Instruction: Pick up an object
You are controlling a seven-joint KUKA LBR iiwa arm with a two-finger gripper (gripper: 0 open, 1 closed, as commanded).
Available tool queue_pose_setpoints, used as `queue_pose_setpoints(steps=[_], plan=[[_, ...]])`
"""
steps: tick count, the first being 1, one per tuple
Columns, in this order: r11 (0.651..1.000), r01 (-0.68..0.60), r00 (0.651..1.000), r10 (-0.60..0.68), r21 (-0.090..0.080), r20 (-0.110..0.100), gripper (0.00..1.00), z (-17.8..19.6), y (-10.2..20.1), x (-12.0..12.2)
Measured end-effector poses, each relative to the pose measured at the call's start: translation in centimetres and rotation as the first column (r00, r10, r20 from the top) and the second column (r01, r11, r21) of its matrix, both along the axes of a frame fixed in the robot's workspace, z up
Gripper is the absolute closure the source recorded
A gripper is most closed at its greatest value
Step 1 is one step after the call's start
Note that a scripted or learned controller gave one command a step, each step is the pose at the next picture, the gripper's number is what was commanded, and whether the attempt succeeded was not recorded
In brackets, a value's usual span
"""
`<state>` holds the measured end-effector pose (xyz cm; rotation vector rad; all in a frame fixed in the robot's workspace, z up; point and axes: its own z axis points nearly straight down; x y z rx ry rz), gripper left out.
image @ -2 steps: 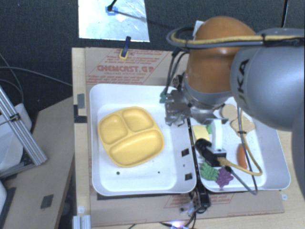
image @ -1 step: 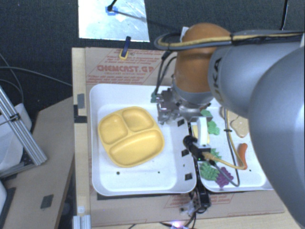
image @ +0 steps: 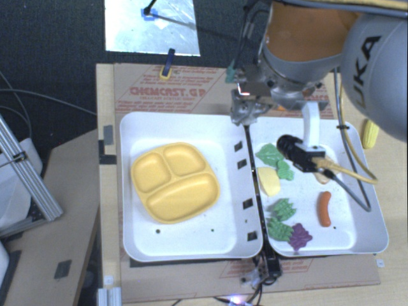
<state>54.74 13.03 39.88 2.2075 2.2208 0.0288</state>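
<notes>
My gripper (image: 245, 115) hangs at the far end of the divider between the two white bins, above the back left corner of the right bin (image: 366, 234). In that bin lie a green leafy piece (image: 270, 153), a pale yellow piece (image: 269, 182), two more green pieces (image: 281, 208) (image: 276, 228), a purple bunch of grapes (image: 298, 235) and an orange-red sausage (image: 325, 208). All of them rest on the bin floor, nearer to the front than the gripper. Nothing shows between the gripper and the bin floor.
A yellow divided plate (image: 175, 181) lies in the left bin (image: 137, 126). A yellow corn-like piece (image: 370, 134) sits at the right bin's far right rim, partly hidden by the arm. Cardboard lies under both bins.
</notes>
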Motion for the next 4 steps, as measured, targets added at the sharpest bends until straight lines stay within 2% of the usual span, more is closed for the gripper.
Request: queue_pose_setpoints(steps=[1,2,3,4], plan=[[1.0,-0.008,1.0,0.008,-0.003,-0.022,1.0,-3.9,9.1,-4.0],[1.0,0.004,0.999,-0.005,-0.011,-0.034,1.0,-18.2,10.0,-4.4],[1.0,0.006,0.999,-0.006,-0.011,-0.032,1.0,-30.7,10.2,-2.9],[1.0,0.003,1.0,-0.003,0.001,0.0,1.0,-12.5,10.2,1.2]])
